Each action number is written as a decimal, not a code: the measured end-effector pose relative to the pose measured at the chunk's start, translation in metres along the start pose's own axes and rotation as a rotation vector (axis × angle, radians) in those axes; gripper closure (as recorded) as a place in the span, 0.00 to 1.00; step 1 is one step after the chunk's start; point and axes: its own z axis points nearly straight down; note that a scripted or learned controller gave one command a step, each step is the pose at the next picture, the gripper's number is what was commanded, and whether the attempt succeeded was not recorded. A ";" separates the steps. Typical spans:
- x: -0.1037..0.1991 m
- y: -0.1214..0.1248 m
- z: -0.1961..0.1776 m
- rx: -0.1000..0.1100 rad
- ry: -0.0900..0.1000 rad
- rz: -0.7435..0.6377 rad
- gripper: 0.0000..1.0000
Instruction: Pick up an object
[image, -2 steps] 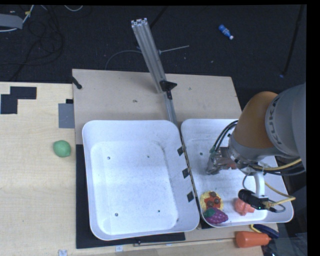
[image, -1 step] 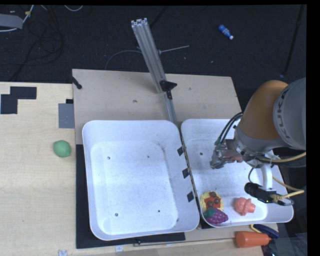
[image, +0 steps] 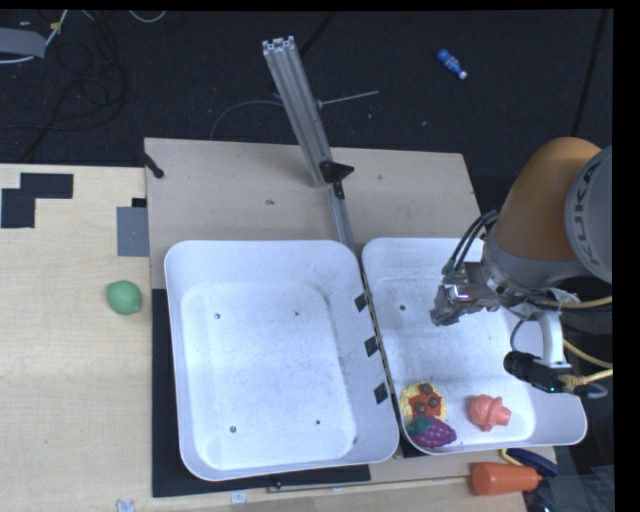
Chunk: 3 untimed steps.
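Sitting at the near edge of the right bin (image: 420, 270): a yellow toy w/ red and dark bits (image: 423, 401), a purple grape bunch (image: 434, 433) touching it, and a pink-orange lumpy toy (image: 489, 411) just beside them. Gripper (image: 447, 308) hangs over the bin's middle, well apart from all three; can't tell if the claw is released or clenched. Left bin (image: 190, 265) white, speckled. Green ball (image: 125, 297) on the bench, left of the bins.
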 end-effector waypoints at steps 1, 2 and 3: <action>-0.001 0.001 -0.048 -0.002 0.000 0.000 1.00; 0.060 0.007 -0.042 0.003 0.001 -0.005 1.00; 0.102 0.015 -0.037 0.003 0.000 -0.003 1.00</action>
